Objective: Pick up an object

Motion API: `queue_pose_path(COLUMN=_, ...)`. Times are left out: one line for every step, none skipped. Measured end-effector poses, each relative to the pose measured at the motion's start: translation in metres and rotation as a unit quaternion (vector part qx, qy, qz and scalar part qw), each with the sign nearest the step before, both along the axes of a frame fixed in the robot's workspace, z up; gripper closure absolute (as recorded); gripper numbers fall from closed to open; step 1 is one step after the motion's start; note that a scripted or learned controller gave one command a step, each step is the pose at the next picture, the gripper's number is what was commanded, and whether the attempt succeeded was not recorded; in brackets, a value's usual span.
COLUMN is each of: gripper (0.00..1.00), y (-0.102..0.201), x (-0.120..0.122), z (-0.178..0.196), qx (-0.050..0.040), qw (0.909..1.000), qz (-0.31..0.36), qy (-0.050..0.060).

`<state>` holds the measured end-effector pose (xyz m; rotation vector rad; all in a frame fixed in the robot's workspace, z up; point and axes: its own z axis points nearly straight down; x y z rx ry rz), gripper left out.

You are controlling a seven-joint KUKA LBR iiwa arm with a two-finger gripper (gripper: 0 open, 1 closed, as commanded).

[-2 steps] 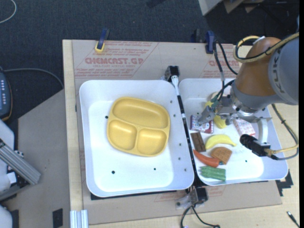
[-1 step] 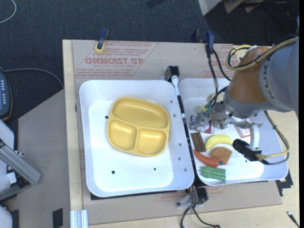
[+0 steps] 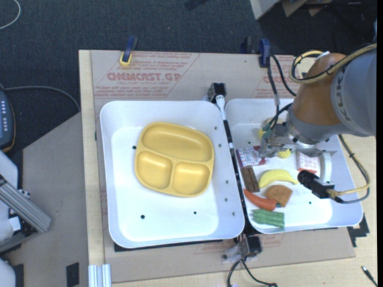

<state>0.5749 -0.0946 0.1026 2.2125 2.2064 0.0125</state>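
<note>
Overhead slanted view of the bench. Two shallow white bins lie side by side on a board. The left bin [image 3: 119, 178] carries a yellow divided plate [image 3: 174, 159] with three compartments, all bare. The right bin [image 3: 347, 211] holds the candidate objects, grouped toward its near left part: a banana [image 3: 277, 176], a brown waffle-like piece [image 3: 279, 194] just below it, a carrot [image 3: 260, 201] lying at a slant, a green vegetable [image 3: 267, 219] nearest the front wall, a dark brown bar [image 3: 249, 179] beside the dividing wall, and a red-and-white packet [image 3: 247, 157] above the bar. A second red-and-white packet [image 3: 307, 161] lies just right of the arm's wrist.

The arm [image 3: 335, 100] reaches in from the right, its orange band above the wrist, and the gripper [image 3: 274, 145] sits low over the upper middle of the right bin, near a small yellow item partly hidden beneath it. Whether the gripper is spread or closed cannot be told, since the wrist body covers its tip; nothing is visibly held.

Judged stage: approach or descent, with no grasp confirmed. For a sound pick, the tool should come down centred on a single object, with its closing direction across that object's narrow side. The banana and carrot are well apart from the walls and offer the cleaner targets. The packets lie flat and may slip; the bar beside the wall leaves little clearance on one side.
</note>
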Motion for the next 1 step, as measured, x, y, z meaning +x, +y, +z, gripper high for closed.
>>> queue_pose_path(gripper=1.00, y=-0.0081, x=0.0065, z=0.0484, qx=0.0022, qw=1.0000, qz=0.001, qy=0.006)
